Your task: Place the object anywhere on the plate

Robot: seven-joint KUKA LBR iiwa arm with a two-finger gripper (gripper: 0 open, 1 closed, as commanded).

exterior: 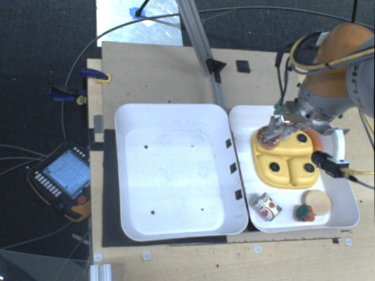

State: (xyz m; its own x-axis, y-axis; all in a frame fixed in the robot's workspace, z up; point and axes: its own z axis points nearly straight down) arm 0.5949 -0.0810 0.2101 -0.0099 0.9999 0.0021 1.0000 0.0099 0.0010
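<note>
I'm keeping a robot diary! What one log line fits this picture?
gripper: over yellow plate, upper-left | brown object: at fingertips, grasp unclear | right bin: can, strawberry, cookie

Yellow plate (285,160) sits in right bin (345,206), arm over its upper edge. Below plate: small can (266,206), strawberry (304,213), tan disc (319,200) crowd bin floor. Left of plate: left bin (173,168) floor bare, open passage. Slanted pole (199,40) crosses table (152,78) above bins.
</note>
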